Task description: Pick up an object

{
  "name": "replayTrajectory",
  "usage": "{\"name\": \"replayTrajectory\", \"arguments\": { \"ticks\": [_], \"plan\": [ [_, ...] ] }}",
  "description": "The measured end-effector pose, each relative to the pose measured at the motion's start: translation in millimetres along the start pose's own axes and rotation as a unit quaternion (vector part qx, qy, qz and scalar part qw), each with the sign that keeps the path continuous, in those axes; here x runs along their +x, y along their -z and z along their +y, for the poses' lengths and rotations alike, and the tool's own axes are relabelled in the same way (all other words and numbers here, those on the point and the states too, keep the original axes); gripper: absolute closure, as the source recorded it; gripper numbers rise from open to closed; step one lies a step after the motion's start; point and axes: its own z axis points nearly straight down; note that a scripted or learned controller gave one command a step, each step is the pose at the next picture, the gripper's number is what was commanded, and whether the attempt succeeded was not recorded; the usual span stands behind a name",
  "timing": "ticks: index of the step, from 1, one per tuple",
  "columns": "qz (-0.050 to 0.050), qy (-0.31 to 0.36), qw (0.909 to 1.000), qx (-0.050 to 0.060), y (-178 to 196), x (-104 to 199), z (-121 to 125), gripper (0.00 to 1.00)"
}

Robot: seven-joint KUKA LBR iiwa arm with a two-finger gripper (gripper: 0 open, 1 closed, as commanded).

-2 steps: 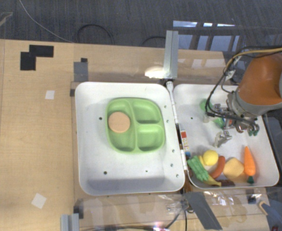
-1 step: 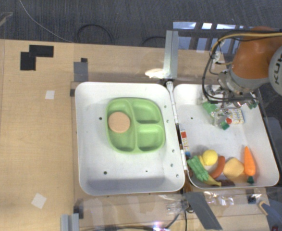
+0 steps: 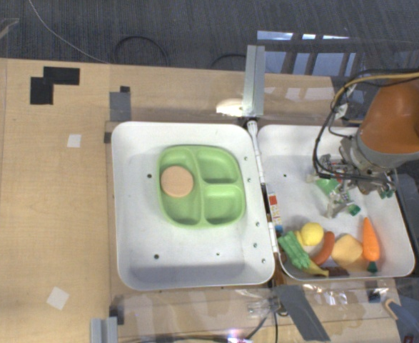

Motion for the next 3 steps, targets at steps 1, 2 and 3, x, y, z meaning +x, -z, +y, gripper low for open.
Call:
{"name": "replayTrajectory", "arguments": {
  "ticks": [1, 2, 3],
  "plan": [
    [0.0, 0.0, 1.0, 0.0, 0.0, -0.2, 0.2, 0.0],
    [0.0, 0.0, 1.0, 0.0, 0.0, -0.2, 0.2, 0.0],
    [0.0, 0.0, 1.0, 0.0, 0.0, -0.2, 0.2, 0.0]
  ]
}}
